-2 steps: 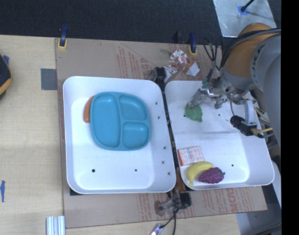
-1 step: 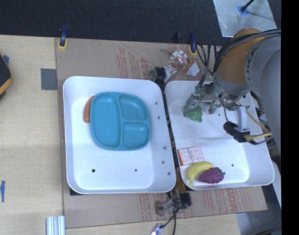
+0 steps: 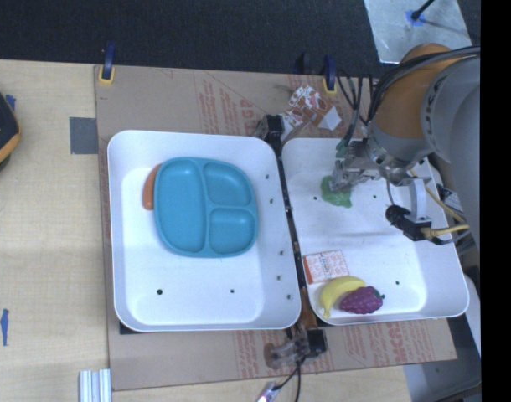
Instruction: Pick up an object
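The claw point(image 3: 349, 172) is reaching down into the far part of the right bin point(image 3: 440, 296), sitting directly over a green object point(image 3: 337, 194) that is lying on the bin floor; whether it is gripping that object I cannot tell. Nearer the front of this bin, a white and orange packet point(image 3: 326, 265) is lying beside a yellow banana point(image 3: 338, 291) touching a purple grape bunch point(image 3: 362, 301). In the left bin point(image 3: 130, 291), a blue divided plate point(image 3: 207, 207) is partly covering an orange item point(image 3: 147, 188)
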`<action>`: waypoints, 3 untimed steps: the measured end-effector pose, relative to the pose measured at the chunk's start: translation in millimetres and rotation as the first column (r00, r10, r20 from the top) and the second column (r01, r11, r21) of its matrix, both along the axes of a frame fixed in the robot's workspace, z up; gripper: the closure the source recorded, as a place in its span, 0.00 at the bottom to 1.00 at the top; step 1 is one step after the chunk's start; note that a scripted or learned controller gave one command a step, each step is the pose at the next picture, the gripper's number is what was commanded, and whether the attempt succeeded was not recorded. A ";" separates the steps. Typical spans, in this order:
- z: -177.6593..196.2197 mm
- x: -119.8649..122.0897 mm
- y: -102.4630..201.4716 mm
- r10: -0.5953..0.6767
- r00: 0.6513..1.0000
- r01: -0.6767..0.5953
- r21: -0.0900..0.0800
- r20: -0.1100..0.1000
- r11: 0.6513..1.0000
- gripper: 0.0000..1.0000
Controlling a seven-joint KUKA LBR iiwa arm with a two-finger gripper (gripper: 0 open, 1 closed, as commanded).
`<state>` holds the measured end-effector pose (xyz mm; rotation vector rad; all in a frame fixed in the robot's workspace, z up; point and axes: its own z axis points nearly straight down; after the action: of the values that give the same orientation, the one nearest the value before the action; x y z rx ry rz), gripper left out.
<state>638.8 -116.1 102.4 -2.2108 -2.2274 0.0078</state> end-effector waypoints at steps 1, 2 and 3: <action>-0.1 -0.1 0.0 0.000 1.000 0.000 0.000 0.000 1.000 0.00; 10.4 0.1 -1.0 0.001 1.000 -0.001 0.000 -0.001 1.000 1.00; 10.4 0.1 -0.9 0.001 1.000 -0.001 0.000 -0.001 1.000 0.00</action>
<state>638.9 -117.0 112.8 -2.2087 -2.2283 0.0093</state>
